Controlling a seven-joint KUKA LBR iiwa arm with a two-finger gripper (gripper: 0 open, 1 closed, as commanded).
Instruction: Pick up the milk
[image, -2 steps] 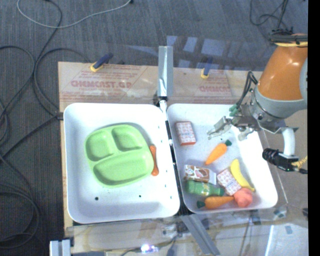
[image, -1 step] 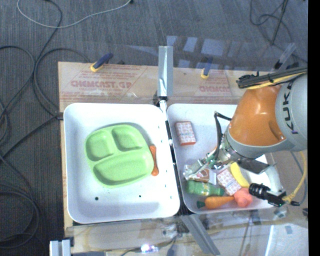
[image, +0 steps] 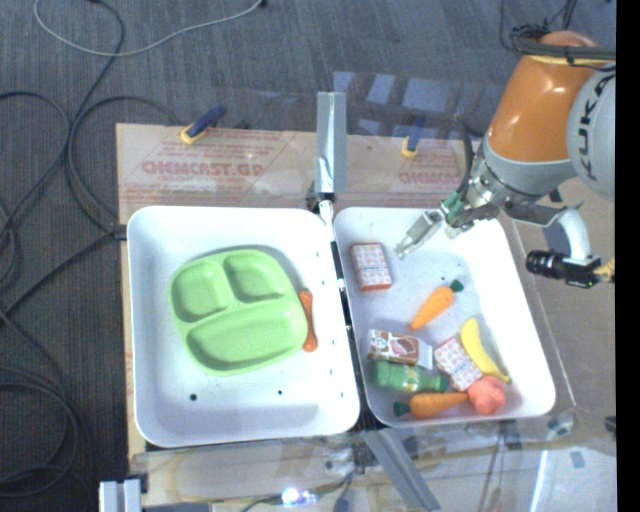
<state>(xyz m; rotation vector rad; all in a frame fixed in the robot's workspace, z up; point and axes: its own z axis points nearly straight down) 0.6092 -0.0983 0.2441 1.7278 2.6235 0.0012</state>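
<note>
**Gripper over right bin, milk lying well below it**

Camera view, looking down on desk (image: 140, 145) w/ two white bins side by side.

Left bin (image: 150, 400): green divided plate (image: 238, 308) w/ three compartments, sitting approx centre. Orange carrot-like stick (image: 308, 322) lies just beside plate's right edge, near the bin wall.

Right bin (image: 530, 330): red-and-white checked box (image: 371, 266) top left. Carrot (image: 435, 304) mid-bin, tilted, green tip up-right. Milk (image: 393, 348), a small carton w/ brown-and-white print, lies on its side at lower left. Green bottle (image: 408, 378) touching just below it. Second checked box (image: 457, 362) to the right of the milk, banana (image: 482, 350) beside that. Pink round item (image: 487, 394) in lower right corner, second carrot (image: 436, 404) along the bottom wall next to it.

Gripper (image: 412, 240) at the bin's upper part, reaching in from the right, tilted down-left. Can't tell how far open it is; nothing seen between its tips. Milk is well apart from it, lower and slightly left, w/ the checked box and carrot nearer to the gripper.

Writing: red print on the desk board behind the bins, mirrored/blurred, not readable. Carton label too small to read.
</note>
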